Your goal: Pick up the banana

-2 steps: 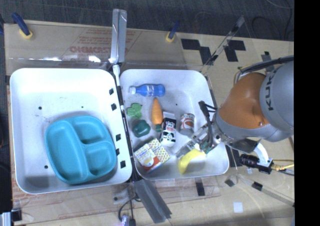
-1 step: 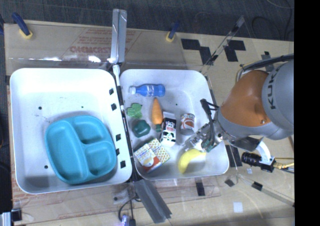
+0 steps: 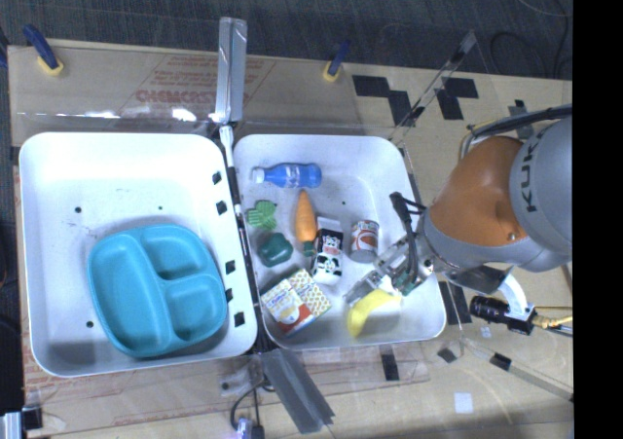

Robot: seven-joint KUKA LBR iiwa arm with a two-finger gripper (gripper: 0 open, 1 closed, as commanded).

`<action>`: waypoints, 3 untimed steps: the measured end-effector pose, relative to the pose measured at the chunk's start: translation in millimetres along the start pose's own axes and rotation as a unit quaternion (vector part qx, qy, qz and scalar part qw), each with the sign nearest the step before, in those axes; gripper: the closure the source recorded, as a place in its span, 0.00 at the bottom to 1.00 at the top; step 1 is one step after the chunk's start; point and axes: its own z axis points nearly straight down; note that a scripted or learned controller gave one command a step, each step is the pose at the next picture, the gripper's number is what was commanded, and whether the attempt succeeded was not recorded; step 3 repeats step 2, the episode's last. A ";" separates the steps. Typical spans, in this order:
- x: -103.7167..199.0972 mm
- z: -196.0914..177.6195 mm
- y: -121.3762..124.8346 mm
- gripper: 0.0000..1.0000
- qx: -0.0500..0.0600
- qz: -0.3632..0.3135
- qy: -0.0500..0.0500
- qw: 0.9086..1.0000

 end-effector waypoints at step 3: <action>0.1 9.9 -0.5 1.00 0.000 -0.023 0.000 1.000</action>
